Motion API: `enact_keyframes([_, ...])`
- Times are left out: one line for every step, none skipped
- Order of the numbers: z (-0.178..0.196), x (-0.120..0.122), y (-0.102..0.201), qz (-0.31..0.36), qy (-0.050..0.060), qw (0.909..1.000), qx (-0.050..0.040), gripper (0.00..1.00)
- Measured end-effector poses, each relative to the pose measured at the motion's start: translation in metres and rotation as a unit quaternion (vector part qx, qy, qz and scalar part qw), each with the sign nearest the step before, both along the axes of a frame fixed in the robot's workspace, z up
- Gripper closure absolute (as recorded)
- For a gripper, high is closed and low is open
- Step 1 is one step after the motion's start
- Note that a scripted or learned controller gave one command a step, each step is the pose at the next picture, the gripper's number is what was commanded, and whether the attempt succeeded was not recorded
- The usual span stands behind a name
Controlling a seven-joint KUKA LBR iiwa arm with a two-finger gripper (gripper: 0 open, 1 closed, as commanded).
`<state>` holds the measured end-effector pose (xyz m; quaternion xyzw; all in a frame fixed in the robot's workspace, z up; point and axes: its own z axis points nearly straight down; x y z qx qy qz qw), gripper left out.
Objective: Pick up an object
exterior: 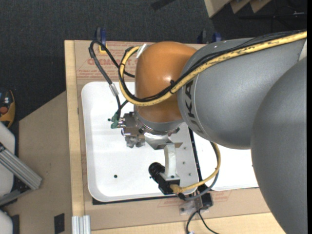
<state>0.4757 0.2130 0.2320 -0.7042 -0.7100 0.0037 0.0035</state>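
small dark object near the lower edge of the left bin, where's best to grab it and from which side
Its shape is too small to tell, so grip the whole small dark object across its middle, probably from straight above: it lies alone on the flat floor of the left bin, apart from the walls.

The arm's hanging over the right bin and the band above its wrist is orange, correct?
Not quite. In the camera view the arm hangs over the left bin, not the right one. The band above its wrist is orange, as you said.
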Motion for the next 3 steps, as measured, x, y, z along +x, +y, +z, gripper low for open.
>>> enact_keyframes([0.131,0.035,-0.027,-0.005,-0.013,0.9999,0.0026,1.0])
enact_keyframes([0.051,0.074,0.009,-0.002,-0.002,1.0,-0.0008,1.0])
enact_keyframes([0.072,0.059,0.012,-0.003,-0.006,1.0,0.0008,1.0])
